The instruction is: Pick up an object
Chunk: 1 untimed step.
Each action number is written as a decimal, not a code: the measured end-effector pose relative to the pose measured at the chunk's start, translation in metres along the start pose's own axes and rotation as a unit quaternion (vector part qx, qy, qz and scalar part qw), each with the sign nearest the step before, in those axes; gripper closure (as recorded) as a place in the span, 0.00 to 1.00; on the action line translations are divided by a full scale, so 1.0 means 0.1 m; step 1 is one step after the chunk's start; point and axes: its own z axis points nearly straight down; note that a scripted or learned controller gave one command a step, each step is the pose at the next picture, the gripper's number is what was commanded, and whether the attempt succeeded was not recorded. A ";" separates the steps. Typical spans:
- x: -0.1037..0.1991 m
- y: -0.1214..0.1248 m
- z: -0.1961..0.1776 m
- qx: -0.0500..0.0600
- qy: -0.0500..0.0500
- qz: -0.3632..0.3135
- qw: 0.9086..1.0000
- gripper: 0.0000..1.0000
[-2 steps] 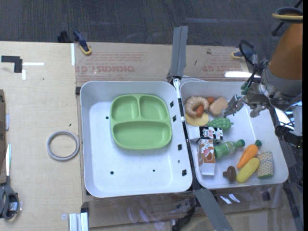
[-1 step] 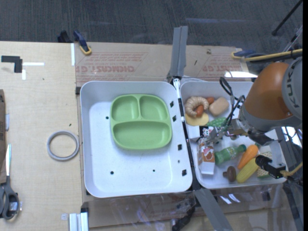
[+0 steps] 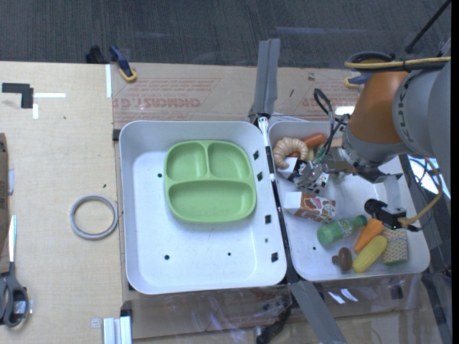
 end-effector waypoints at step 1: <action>-0.46 0.53 -0.35 0.002 0.000 -0.042 0.999 0.00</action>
